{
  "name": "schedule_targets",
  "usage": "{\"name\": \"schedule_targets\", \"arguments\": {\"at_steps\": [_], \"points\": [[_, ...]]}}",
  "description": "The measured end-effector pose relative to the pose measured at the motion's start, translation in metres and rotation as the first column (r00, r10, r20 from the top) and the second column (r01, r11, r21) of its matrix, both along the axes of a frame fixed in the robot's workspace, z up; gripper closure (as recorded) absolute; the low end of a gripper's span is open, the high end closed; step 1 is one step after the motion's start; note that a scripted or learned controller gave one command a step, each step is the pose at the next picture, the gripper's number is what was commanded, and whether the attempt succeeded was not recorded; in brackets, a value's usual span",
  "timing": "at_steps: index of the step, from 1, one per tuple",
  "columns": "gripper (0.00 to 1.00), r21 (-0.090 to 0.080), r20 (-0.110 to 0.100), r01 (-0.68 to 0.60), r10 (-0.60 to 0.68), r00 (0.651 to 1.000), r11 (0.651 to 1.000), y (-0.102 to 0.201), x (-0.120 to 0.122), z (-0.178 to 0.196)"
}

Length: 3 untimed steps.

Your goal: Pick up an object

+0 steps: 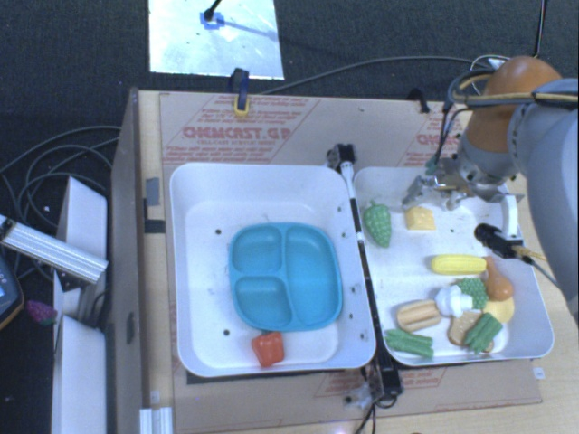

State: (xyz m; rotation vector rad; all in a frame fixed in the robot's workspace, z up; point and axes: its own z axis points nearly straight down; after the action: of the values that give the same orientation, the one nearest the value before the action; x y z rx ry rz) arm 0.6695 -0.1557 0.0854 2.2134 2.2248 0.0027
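Worktop (271, 125): two white bins side by side. Left bin (194, 242): blue divided plate (285, 276), red piece (268, 349) at near edge. Right bin (389, 278): green piece (378, 224), yellow wedge (420, 218), yellow corn (458, 264), bread roll (418, 315), further toy food near right. Tool (441, 191): over far part of right bin, just above yellow wedge, fingers spread, pinching nothing.

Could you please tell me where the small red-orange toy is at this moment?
The red-orange toy lies in the left bin, near its front edge, just below the blue divided plate and far from the tool over the right bin.
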Motion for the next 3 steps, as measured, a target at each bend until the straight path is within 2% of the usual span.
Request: {"name": "schedule_targets", "arguments": {"at_steps": [2, 3], "points": [[0.0, 0.0, -0.002, 0.0, 0.0, 1.0, 1.0, 0.02, -0.001, -0.001], [1.0, -0.003, 0.007, -0.004, 0.004, 1.0, 1.0, 0.02, 0.002, 0.013]]}}
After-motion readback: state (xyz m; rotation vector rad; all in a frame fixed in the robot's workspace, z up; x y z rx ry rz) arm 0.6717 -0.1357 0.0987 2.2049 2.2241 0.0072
